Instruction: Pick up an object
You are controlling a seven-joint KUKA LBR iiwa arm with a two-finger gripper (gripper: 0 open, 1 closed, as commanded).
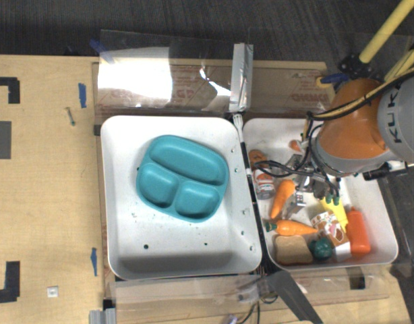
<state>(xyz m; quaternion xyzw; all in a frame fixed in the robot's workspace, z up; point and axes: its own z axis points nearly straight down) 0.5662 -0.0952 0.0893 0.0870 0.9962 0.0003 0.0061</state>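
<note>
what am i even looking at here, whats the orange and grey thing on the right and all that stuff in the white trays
You are looking down, at a slant, from one fixed camera above a workbench. The grey and orange thing is a robot arm reaching in from the right. Its gripper, a two-finger claw, hangs low over the right bin; I cannot tell whether it holds anything.

Two shallow white bins sit side by side. The left bin holds a teal divided plate. The right bin is crowded with toy food: two carrots, an orange bottle, a small can, a brown bread-like piece, a dark teal ball and a yellow packet. The arm's job is to pick up one object.
</note>
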